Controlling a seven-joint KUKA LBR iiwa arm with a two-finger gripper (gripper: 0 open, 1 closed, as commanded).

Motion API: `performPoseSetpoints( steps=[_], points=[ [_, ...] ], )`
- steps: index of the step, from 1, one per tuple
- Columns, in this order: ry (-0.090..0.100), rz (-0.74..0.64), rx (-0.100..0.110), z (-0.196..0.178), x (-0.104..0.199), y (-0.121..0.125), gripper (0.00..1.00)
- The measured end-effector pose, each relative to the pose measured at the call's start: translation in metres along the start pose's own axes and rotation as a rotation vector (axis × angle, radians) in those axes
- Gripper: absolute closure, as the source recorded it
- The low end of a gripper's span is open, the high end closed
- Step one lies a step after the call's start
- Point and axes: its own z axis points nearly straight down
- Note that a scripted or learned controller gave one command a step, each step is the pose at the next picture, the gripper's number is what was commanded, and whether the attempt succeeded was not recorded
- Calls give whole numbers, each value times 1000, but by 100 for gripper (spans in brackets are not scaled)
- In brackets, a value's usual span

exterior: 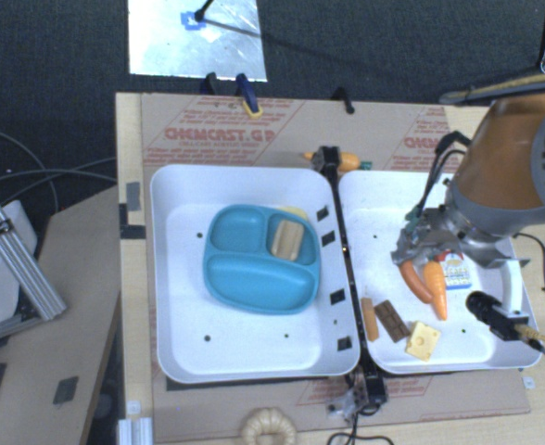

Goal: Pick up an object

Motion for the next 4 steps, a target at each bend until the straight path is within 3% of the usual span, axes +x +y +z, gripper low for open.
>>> performPoseSetpoints(
  steps=[2,4],
  points=[
    [0,5,0,0,-1,-8,100],
    [0,4,-1,-18,3,0,100]
  ],
)
